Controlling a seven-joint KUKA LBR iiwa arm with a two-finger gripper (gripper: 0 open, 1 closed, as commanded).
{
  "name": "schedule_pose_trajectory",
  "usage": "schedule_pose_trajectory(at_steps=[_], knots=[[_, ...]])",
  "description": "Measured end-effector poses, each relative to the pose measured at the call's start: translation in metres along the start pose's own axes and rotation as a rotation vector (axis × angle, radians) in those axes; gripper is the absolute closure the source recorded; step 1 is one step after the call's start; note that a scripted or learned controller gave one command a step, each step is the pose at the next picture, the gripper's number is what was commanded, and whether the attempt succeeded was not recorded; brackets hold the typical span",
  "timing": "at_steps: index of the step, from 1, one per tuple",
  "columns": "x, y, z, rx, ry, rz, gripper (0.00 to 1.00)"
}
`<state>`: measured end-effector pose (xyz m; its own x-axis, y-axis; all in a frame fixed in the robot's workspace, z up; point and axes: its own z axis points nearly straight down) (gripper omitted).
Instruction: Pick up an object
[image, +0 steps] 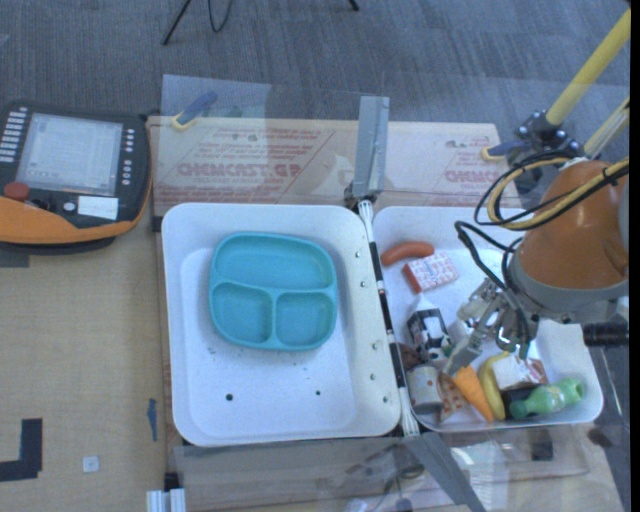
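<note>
The right bin (592, 372) holds several small objects. A red sausage (407, 251) and a red-and-white packet (431, 271) lie at its far side. A black-and-white can (427, 328) stands at the left. An orange carrot (472, 392), a yellow banana (491, 382) and a green bottle (545, 398) crowd the near edge. My gripper (497, 328) hangs low over the middle of this bin, just above the carrot and banana and to the right of the can. The orange wrist band (570, 235) hides the bin's far right part.
The left bin (180, 300) carries a teal divided plate (272, 292). A grey divider post (370, 150) stands behind the seam between the bins. A teach pendant (70, 175) lies on the bench at the far left. Yellow rods and black cables sit at the top right.
</note>
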<state>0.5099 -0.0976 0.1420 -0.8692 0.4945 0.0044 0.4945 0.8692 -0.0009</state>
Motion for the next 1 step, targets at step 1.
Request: schedule_pose_trajectory(at_steps=[1], knots=[[-0.0848, 0.0248, 0.0293, -0.01, -0.028, -0.032, 0.0]])
